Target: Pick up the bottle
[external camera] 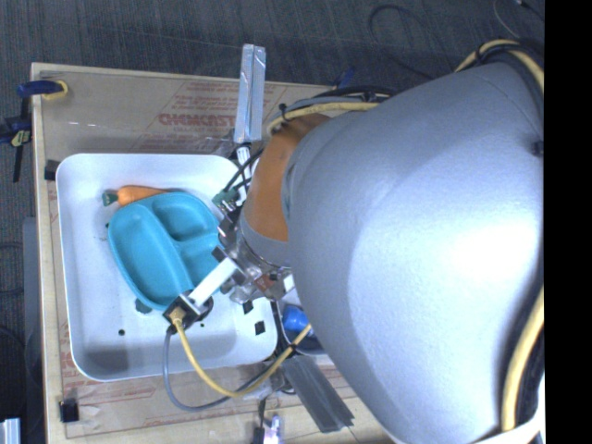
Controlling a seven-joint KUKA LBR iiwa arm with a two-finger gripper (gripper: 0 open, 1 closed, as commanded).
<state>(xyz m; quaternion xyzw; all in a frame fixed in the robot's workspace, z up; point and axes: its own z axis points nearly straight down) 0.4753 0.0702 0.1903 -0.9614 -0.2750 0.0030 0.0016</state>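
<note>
One arm [416, 229] hunched over the left bin [65, 211]
Gripper [248, 285] by the tray [162, 243], open or shut I can't tell; bottle [294, 320] is probably that blue bit under the arm, hence the low reach.

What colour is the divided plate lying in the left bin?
The plate is plain turquoise blue, seen clearly in the camera view.

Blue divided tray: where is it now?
The blue divided tray lies in the left bin, in the camera view's left half, with an orange carrot-like item along its far edge and the arm close on its right.
</note>
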